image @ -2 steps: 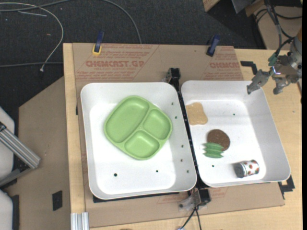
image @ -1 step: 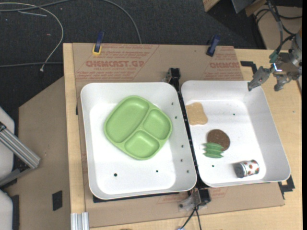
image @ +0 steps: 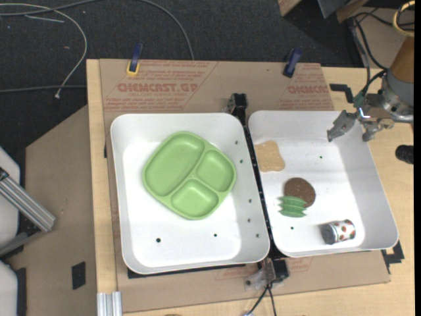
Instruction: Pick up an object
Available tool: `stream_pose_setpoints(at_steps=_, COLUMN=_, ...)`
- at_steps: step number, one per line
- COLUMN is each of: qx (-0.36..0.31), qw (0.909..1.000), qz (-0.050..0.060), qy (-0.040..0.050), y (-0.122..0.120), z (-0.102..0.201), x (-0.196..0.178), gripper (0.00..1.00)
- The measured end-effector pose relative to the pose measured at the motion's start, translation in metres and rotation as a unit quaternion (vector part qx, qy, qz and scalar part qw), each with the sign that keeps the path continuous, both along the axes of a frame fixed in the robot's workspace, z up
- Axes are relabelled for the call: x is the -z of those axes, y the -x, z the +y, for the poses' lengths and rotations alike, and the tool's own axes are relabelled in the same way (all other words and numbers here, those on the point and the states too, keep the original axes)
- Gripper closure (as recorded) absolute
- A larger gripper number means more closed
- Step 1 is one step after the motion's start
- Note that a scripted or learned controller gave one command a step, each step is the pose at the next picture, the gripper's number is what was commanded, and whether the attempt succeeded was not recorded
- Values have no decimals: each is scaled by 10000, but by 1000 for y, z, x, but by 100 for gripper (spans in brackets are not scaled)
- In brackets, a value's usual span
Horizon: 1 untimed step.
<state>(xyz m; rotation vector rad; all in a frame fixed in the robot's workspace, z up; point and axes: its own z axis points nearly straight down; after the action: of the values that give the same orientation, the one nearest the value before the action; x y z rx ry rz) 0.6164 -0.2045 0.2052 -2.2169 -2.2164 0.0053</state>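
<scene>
Grey fingers of the gripper (image: 356,125) are spread, with nothing between them, so no pick is made yet. It is held over the right bin's (image: 385,203) far corner, arm reaching in from the right. The can (image: 338,231), patty (image: 300,189) and cracker (image: 269,156) lie well apart from it.

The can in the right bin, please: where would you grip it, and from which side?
Grip the can across its round body, coming straight down. It lies on its side near the bin's front corner, with free floor either side, apart from the other items.
</scene>
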Motion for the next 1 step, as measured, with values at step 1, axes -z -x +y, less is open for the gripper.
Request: stream_pose_setpoints(at_steps=1, qx=0, qw=10000, qz=-6, qy=2, y=2, z=-3, x=43, gripper=0)
